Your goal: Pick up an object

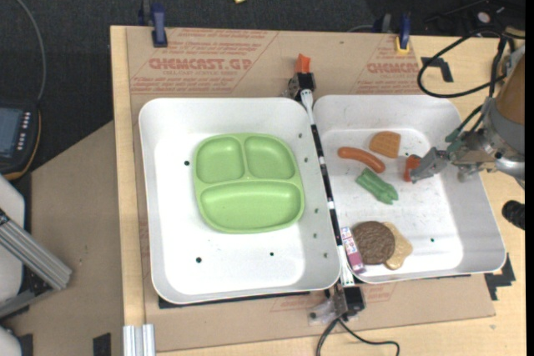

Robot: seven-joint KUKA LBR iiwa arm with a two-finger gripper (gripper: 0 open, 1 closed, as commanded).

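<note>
Task is at an early stage: nothing is lifted yet, as far as the view shows. The arm (506, 133) reaches in from the right, and the gripper (422, 167) is low over the right bin (446, 217), in its upper-right part. Whether the gripper is open or shut can't be told at this res.

A small red bit (410, 169) sits right at the gripper tip. It's unclear if that's a toy being grabbed or part of the tool, so no hold can be claimed.

Candidate objs are all in the right bin:
- sausage (361, 157), lying near the gripper tip, apart from it
- orange piece (385, 143), just beside the sausage's far end, towards the bin's back
- green piece (377, 186), just below the sausage
- brown disc (374, 239), near the front wall, touching or overlapping a tan piece (401, 251)

The left bin (167, 179) holds a green plate (248, 182) w/ three compartments, well apart from the gripper. Both bins sit on the tabletop (209, 54).

Done so far, by judgement: approach to the right bin, gripper down among the objs. Left to do: get a firm close on one obj, prob. the red bit or the sausage since they're nearest, then raise it clear of the bin floor.
</note>
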